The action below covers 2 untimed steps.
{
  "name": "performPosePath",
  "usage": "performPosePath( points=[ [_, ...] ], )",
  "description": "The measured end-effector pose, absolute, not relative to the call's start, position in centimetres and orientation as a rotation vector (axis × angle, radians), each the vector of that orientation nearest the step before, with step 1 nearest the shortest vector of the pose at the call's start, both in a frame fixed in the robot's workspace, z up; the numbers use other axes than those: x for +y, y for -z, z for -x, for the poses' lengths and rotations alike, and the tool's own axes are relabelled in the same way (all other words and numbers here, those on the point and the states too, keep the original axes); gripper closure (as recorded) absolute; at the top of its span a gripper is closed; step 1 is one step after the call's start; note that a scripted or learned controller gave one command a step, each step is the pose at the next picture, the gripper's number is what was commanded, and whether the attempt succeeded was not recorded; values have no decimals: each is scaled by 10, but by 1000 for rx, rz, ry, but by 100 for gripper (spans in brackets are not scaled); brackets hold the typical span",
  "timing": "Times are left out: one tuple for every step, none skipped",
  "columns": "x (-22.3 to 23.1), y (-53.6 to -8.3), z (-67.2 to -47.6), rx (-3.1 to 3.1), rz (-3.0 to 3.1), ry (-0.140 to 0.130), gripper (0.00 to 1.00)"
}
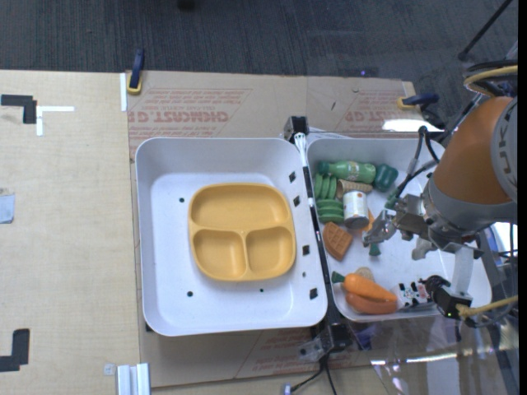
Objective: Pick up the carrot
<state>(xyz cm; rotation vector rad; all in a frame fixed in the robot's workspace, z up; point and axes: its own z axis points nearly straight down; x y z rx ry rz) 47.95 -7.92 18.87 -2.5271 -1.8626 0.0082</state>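
The carrot (pixel 367 287), orange with a small green top, lies near the front edge of the right bin (pixel 412 142), resting against a reddish-orange piece (pixel 372 305) just in front of it. My gripper (pixel 377 234) hangs over the middle of the right bin, behind the carrot and a little to its right, with a gap between them. Nothing is seen in its grasp. The grey arm with its orange band (pixel 484 151) comes in from the right.
The right bin also holds a green bottle (pixel 356 171), green ribbed pieces (pixel 329 199), a small can (pixel 356 208), a brown waffle-like piece (pixel 337 239) and a black-and-white item (pixel 414 291). A yellow divided plate (pixel 243 194) lies in the left bin (pixel 156 245).
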Motion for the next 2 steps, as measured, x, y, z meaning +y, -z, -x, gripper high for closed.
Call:
performPosePath(
  points=[
    [-94,-119,-478,-1855,2529,-7,0],
    [-118,-88,-525,-1663,2660,-9,0]
  ],
)
